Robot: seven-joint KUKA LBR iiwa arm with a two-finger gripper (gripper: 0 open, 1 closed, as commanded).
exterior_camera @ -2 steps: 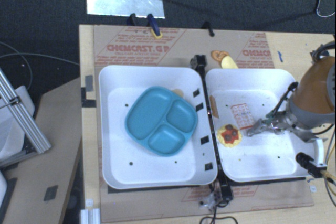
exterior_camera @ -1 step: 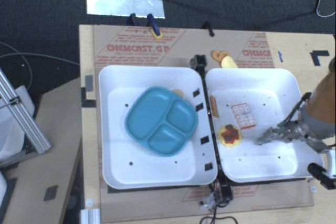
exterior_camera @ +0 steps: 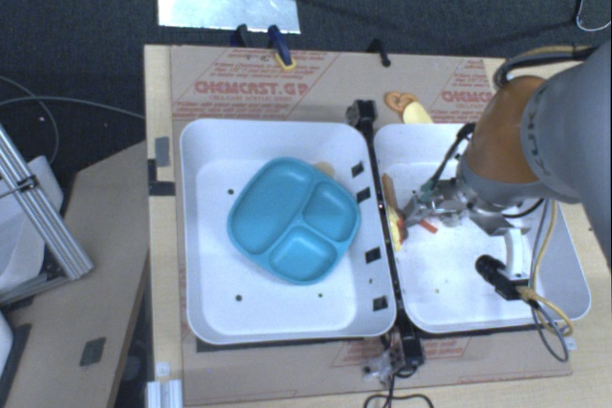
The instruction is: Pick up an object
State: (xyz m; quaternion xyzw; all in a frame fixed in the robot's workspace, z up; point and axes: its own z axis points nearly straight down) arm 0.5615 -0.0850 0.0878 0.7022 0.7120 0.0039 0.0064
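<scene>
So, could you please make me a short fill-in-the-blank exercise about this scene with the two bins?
1. The blue divided plate lies in the ____ bin as the camera sees it.
2. The plate has ____ compartments.
3. The gripper is over the right bin, close to the ____ between the two bins.
4. The arm carries an ____ band above its wrist.

Missing words: left; three; divider; orange
</scene>
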